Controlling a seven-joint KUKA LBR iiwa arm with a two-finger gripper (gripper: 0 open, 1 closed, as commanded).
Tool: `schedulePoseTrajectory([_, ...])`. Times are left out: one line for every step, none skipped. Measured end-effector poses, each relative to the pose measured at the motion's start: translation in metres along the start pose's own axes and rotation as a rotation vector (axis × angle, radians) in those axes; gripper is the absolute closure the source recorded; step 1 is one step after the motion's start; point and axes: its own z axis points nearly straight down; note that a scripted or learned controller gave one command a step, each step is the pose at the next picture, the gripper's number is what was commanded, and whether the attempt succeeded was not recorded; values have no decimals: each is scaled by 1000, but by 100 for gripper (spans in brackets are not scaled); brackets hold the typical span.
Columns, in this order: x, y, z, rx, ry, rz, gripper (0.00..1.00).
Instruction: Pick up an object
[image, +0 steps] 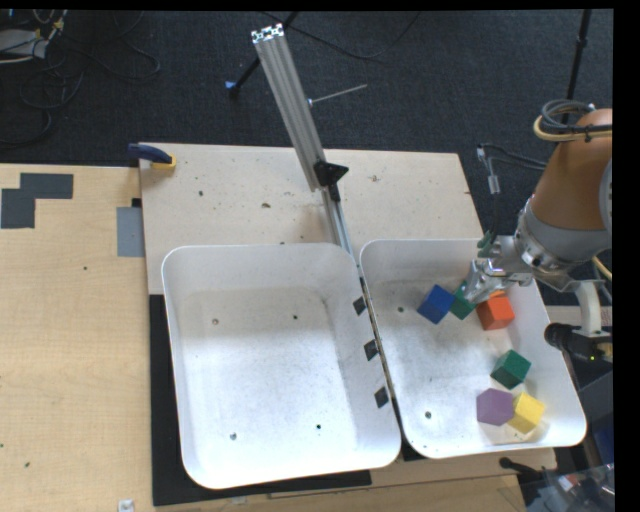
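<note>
Dark carpet is showing behind the pale wooden counter (70, 330), which is carrying two shallow white plastic bins side by side. In the right-hand bin (440, 440) the end effector (482, 285) is hanging low among the blocks — just beside a small dark green cube (462, 306), between a blue cube (435, 304) and an orange cube (496, 312); whether it is gripping anything I cannot tell. Nearer the front corner, another green cube (511, 368), a purple cube (494, 406) and a yellow cube (528, 411) are lying close together.
</note>
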Motion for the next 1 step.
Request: schedulePoseTrajectory([3, -3, -44, 1, 0, 0, 100])
